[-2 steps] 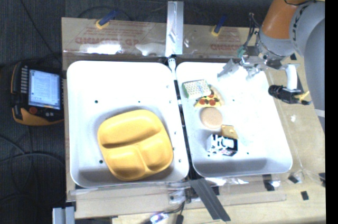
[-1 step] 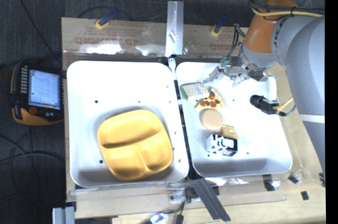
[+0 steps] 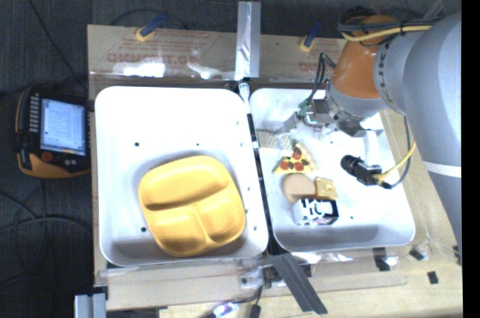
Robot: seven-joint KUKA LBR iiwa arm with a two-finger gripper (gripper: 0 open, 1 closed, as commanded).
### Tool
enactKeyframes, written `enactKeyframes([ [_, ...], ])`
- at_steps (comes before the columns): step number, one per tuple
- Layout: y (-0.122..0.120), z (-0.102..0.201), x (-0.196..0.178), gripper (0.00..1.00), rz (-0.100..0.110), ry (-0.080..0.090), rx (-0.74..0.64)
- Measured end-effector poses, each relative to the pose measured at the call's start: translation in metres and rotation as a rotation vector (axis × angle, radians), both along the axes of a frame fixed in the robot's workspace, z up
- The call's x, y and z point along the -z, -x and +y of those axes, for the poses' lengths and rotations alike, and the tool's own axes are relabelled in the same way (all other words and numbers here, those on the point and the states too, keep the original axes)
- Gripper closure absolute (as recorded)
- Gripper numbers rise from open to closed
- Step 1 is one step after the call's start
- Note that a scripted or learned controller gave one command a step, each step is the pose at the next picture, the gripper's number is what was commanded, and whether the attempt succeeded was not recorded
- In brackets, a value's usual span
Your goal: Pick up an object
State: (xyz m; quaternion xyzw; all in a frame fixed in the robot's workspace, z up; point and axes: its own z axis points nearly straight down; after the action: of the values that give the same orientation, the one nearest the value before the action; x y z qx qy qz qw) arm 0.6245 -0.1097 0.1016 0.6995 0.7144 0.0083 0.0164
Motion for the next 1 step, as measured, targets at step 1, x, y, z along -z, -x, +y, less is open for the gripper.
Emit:
enactKeyframes([
  [1, 0.027, 0.0009, 0.0005, 0.0, -0.004, -0.001, 0.036],
])
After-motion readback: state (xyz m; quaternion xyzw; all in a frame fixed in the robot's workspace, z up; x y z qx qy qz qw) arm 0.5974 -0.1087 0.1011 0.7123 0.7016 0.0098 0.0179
